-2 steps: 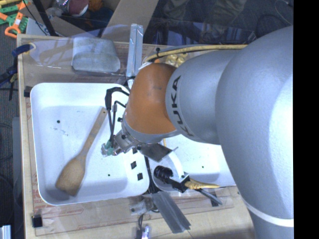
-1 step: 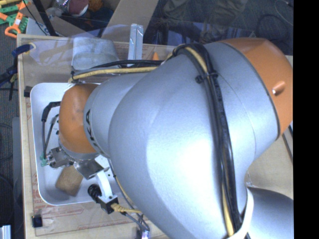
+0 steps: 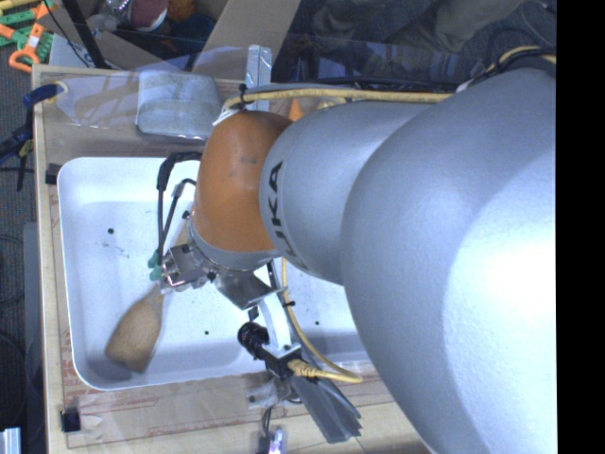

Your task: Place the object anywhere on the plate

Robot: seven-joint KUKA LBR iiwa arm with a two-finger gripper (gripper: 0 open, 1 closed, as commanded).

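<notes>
A tan, teardrop-shaped object (image 3: 134, 334) lies in the front left corner of the left white bin (image 3: 80, 216), its wide end close to the bin's front wall. Its narrow end points up and to the right, reaching my gripper (image 3: 165, 270), which hangs low over the bin floor right at that tip. From this view I cannot tell whether the gripper touches the object. The orange band (image 3: 236, 187) and the grey arm body (image 3: 425, 253) cover the middle and right of the bench.
A grey folded bundle (image 3: 175, 102) lies on the bench behind the left bin. Yellow and black cables (image 3: 302, 372) hang from the wrist over the bin's front wall. Toys and clutter (image 3: 142, 3) sit beyond the bench at the top left.
</notes>
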